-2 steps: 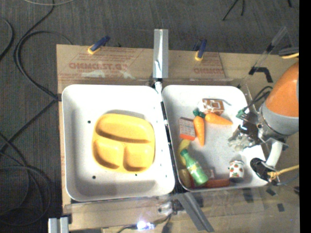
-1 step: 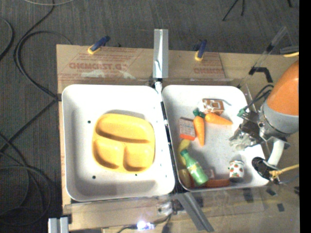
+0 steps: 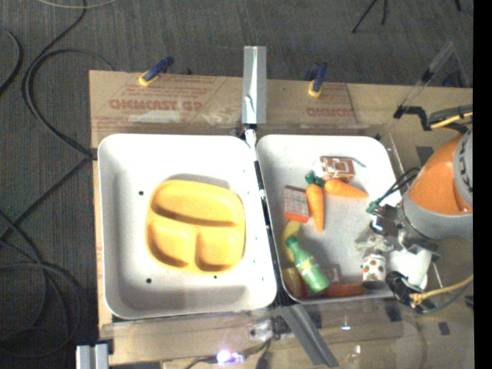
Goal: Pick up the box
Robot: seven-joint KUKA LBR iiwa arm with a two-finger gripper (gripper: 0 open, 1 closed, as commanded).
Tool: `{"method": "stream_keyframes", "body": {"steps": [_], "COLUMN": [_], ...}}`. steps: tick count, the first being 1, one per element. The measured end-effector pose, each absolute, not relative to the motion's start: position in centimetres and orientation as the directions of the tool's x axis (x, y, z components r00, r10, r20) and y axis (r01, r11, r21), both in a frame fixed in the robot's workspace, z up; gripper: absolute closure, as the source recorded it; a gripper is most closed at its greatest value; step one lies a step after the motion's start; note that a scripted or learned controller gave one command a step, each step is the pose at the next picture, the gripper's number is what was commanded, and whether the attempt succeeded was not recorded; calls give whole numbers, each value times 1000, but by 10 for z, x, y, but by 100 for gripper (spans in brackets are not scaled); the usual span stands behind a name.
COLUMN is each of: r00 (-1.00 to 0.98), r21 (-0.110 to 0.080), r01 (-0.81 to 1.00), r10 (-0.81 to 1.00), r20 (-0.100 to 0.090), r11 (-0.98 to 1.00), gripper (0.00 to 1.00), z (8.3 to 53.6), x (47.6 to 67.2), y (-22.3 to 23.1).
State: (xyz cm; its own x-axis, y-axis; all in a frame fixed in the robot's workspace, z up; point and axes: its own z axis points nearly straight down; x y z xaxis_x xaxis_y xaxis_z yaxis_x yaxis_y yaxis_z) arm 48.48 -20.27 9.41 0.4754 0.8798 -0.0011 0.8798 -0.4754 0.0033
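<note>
Box in the right bin, close to the far edge and toward the far right corner, small, brown and white, flat on the floor. Just in front of it, two carrots: one touching or nearly touching the box's near side and pointing at the right edge, the other angled down toward the bin's middle. Beside the left edge, a flat pink pack; along the near edge, a green bottle and a spotted cup. In the left bin, a yellow tray, no part of this job. Tool low over the right edge of the right bin, nearer the near right corner, well apart from the box and gripping nothing visible; cannot tell how far open, with the arm's orange band and wrist crowding that part. Judged as the approach step, with nothing lifted yet. To do it well: lift clear of the cup first, then travel along the right edge toward the far corner, staying high enough to pass over the carrot tip. Centre above the box before descending, not above the carrot beside it. Turn the wrist so the closing line crosses the box's shorter side, keeping away from the carrot's side where possible. Descend straight, stop short of the bin floor, close firmly, and rise vertically. Likely trouble: pinching the carrot along with the box, or nudging the box against the far wall.
</note>
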Motion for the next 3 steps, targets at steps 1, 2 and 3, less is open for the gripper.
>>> {"method": "stream_keyframes", "body": {"steps": [1, 2, 3], "r00": [419, 596, 648], "r21": [-4, -2, 2], "r01": [908, 803, 762], "r10": [908, 803, 762], "r20": [-4, -5, 0], "r11": [-419, -596, -648], "gripper": [100, 100, 100], "z": [187, 247, 94], "x": [484, 486, 485], "y": [-170, -171, -197]}}
